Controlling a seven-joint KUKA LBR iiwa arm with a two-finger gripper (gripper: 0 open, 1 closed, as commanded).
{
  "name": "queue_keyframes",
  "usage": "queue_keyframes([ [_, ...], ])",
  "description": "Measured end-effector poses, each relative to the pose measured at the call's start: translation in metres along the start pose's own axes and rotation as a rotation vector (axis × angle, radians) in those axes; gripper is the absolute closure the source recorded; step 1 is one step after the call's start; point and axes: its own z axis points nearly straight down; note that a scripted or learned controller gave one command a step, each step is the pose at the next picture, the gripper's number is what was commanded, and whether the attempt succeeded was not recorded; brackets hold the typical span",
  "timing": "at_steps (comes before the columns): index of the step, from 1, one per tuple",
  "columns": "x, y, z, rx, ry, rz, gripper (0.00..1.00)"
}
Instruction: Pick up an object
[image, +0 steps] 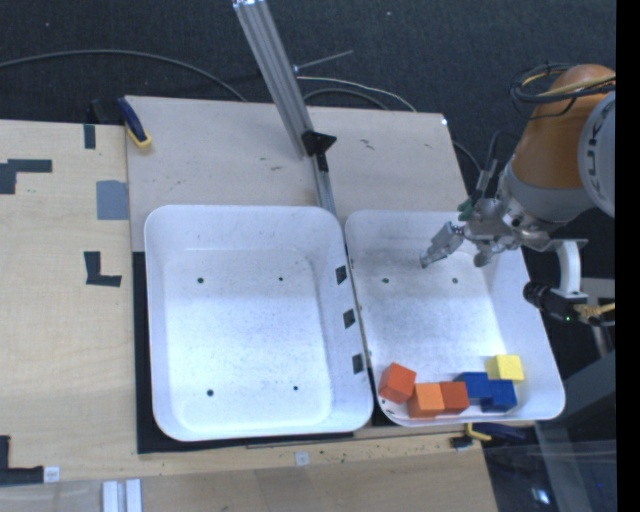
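Note:
Several small blocks lie huddled at the near edge of the right bin (520, 330): a red-orange cube (398, 381), an orange cube (429, 399), another red-orange one (454, 396), a blue block (490, 391) and a yellow cube (507, 367). My gripper (455, 258) hangs over the far part of the right bin, well away from the blocks. Its fingers are spread and open, with nothing between them.
The left bin (160, 300) sits beside the right one, the rims meeting at the middle. A slanted metal rail (285, 95) runs down from the top to the bins' far junction. Cables trail over the dark floor behind the bench.

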Motion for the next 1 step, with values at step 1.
queue_keyframes([
  [1, -0.0344, 0.0458, -0.0921, -0.011, -0.005, 0.0, 0.0],
])
